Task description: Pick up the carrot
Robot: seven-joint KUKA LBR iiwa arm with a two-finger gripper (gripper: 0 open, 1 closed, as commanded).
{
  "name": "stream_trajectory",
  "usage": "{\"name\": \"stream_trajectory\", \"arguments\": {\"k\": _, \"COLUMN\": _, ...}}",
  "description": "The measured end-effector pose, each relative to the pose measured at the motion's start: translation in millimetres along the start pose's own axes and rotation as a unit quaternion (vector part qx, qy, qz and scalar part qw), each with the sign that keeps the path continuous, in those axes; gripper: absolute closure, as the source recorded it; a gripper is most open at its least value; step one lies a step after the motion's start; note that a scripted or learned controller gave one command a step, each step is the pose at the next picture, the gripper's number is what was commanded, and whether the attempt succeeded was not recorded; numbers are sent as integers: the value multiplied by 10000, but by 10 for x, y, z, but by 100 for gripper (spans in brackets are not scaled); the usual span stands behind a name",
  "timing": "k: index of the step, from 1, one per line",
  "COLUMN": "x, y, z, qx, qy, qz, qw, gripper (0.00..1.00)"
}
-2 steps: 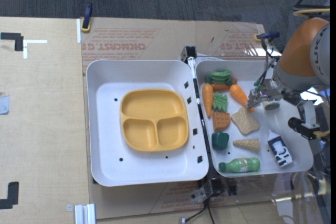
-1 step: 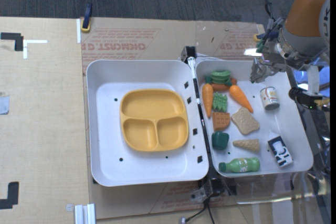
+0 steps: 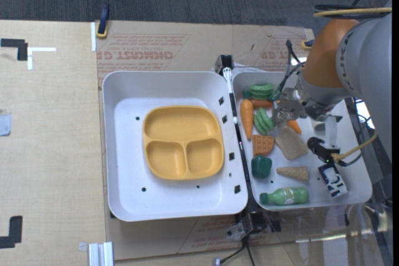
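The carrot is a long orange toy lying lengthwise along the left wall of the right bin, its tip pointing toward the near side. My gripper hangs low over the middle of that bin, a short way right of the carrot, with a ribbed green toy between them. The wrist's orange band and grey arm reach in from the right and hide the bin's far right part. A small orange piece lies just beside the gripper.
The right bin also holds a green round toy, a waffle, a dark green pepper, a tan slice, a cone and a green bottle. A yellow divided plate sits in the left bin.
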State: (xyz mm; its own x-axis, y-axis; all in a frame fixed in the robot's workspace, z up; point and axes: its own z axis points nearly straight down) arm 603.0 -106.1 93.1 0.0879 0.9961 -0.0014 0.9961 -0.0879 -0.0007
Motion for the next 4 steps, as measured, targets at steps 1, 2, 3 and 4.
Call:
{"name": "stream_trajectory", "arguments": {"k": 1, "x": -1, "y": -1, "z": 2, "qx": 2, "qy": 0, "qz": 0, "qw": 10000, "gripper": 0}}
{"name": "stream_trajectory", "arguments": {"k": 2, "x": 169, "y": 471, "z": 9, "qx": -1, "qy": -7, "qz": 369, "qw": 9993, "gripper": 0}}
{"name": "stream_trajectory", "arguments": {"k": 3, "x": -493, "y": 550, "z": -78, "qx": -11, "qy": -5, "qz": -36, "qw": 10000, "gripper": 0}}
{"name": "stream_trajectory", "arguments": {"k": 4, "x": -494, "y": 553, "z": -173, "qx": -7, "qy": -26, "qz": -66, "qw": 10000, "gripper": 100}}
